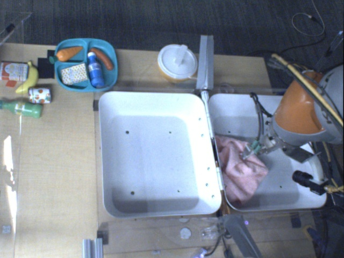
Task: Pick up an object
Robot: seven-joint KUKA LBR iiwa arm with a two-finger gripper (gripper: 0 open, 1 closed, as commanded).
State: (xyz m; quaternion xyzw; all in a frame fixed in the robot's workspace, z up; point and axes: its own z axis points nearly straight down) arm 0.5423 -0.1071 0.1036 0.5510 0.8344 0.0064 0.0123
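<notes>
Two shallow white bins sit side by side on a pale wooden tabletop (54, 187), the left bin (150, 149) and the right bin (236, 117) meeting along a shared rim, with a grey metal bar (205, 63) standing at the far end of that junction. The task's thing, a crumpled pink cloth (242, 171), lies in the right bin, bunched against the wall nearest the left bin and reaching toward the near edge. The arm (298, 112), grey with an orange band, reaches in from the right above the right bin. Its gripper (252, 150) is low over the upper part of the pink cloth and appears to be in contact with the fabric; whether it is spread or closed cannot be told from this view, and no grasp on the cloth can be confirmed. Beyond the bins, at the far edge, stands a round white lidded container (177, 62). To the far left rests a teal divided plate (110, 50) carrying toy food and a small blue bottle (95, 70). Left of the plate lie a banana (28, 78), a small carton (13, 70), a small can (39, 95) and a green bottle (21, 108) on its side.
</notes>
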